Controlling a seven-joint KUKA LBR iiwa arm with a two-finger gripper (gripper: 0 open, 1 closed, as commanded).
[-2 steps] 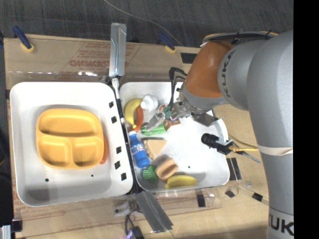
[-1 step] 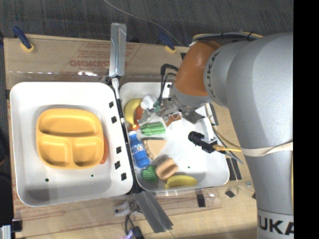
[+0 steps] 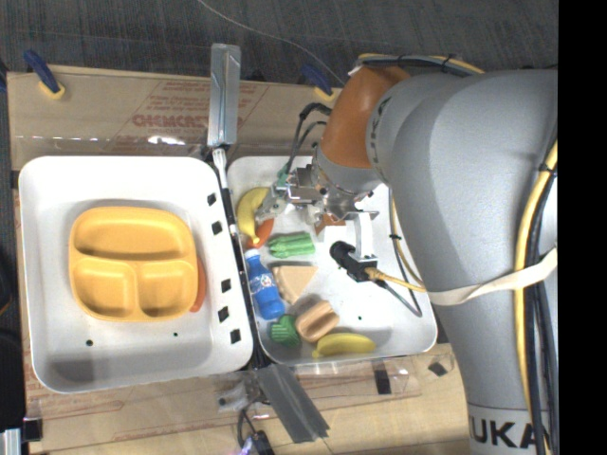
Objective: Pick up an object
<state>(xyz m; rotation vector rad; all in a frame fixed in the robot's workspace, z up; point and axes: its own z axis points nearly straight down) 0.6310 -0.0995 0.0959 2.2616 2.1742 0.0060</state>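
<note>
My gripper point(image 3: 302, 200) hangs low over the back part of the right bin point(image 3: 410, 322), under the orange wrist band. Just left of it lie a yellow banana-like piece point(image 3: 248, 210) and a small orange-red piece point(image 3: 264, 227). A green toy vegetable point(image 3: 290, 246) lies right below the gripper. Further toward the front are a blue bottle point(image 3: 263, 288), a tan wedge point(image 3: 296, 281), a brown bun point(image 3: 316, 320), a small green piece point(image 3: 283, 330) and a yellow banana point(image 3: 343, 345). The arm's body hides the bin's right side.
The left bin point(image 3: 47, 349) holds a yellow divided tray point(image 3: 135, 262). A metal divider bar point(image 3: 224, 93) runs between the bins. A black cable clip point(image 3: 347, 259) and its wire hang from the arm over the right bin.
</note>
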